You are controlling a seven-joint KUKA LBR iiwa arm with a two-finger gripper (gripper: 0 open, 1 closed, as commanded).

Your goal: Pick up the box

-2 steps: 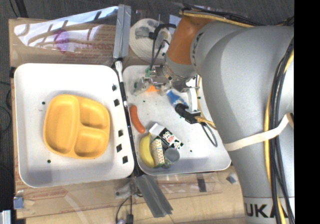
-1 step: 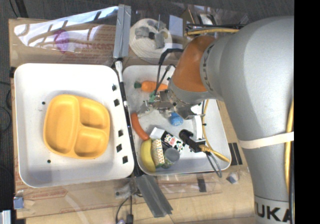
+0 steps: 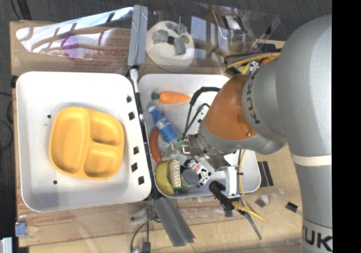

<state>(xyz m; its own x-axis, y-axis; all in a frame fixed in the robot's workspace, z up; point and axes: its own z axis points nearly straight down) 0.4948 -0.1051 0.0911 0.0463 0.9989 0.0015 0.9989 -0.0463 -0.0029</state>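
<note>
In the right bin (image 3: 252, 177), near its front left corner, a small box (image 3: 175, 173) with a speckled pattern lies against a yellow banana (image 3: 163, 178). My gripper (image 3: 194, 171) is low in the bin, just right of the box and close against it. The arm's orange band (image 3: 225, 116) and grey wrist cover the bin's middle and right. The arm hides part of the box's right side.
A carrot (image 3: 172, 97) lies at the right bin's back. A blue bottle (image 3: 163, 126) and a red-orange sausage shape (image 3: 154, 143) lie along its left wall. The left bin (image 3: 34, 190) holds a yellow divided plate (image 3: 86, 142). A white rope roll (image 3: 169, 43) sits behind the bins.
</note>
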